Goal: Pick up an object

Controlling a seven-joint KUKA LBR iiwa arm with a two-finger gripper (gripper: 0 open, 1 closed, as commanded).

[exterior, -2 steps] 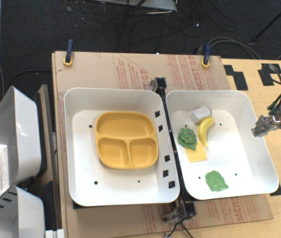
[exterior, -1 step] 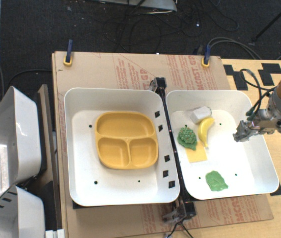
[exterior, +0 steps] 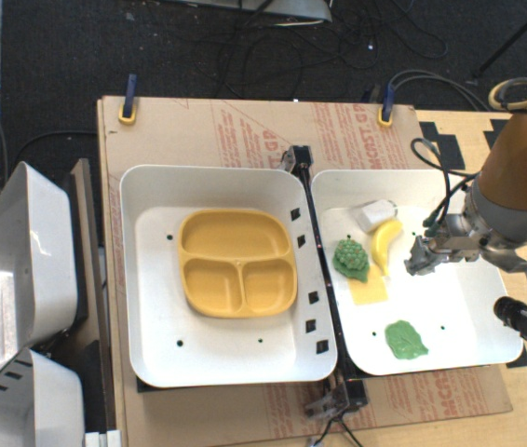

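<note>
We see two white bins side by side on a cardboard-covered surface (exterior: 245, 124). Landmark is the right bin (exterior: 487, 315).

The left bin (exterior: 142, 277) sits just beside the right bin, touching along the middle edge. It holds a yellow divided tray (exterior: 238, 262), three compartments, lying flat near its middle.

The arm (exterior: 520, 170) comes over the right bin's far-right side, grey body with an orange band. The gripper (exterior: 419, 257) hangs over the right bin's middle, slightly toward its right half. We cannot tell how it is set; the tip is dark and small here, and we see nothing clearly between it.

Objects in the right bin, all in its left half:
- banana (exterior: 386, 242), yellow, upright-ish curve, just beside the gripper toward the bin's left side, apart from it.
- white object (exterior: 373, 213), at the bin's back, touching the banana's top end.
- green broccoli-like piece (exterior: 351, 258), near the bin's left wall, just beside the banana.
- flat yellow square (exterior: 369, 290), below the banana, touching the green piece's lower edge.
- green leafy piece (exterior: 404, 339), near the bin's front edge, well apart from the gripper.

The banana lies closest to the gripper.
</note>
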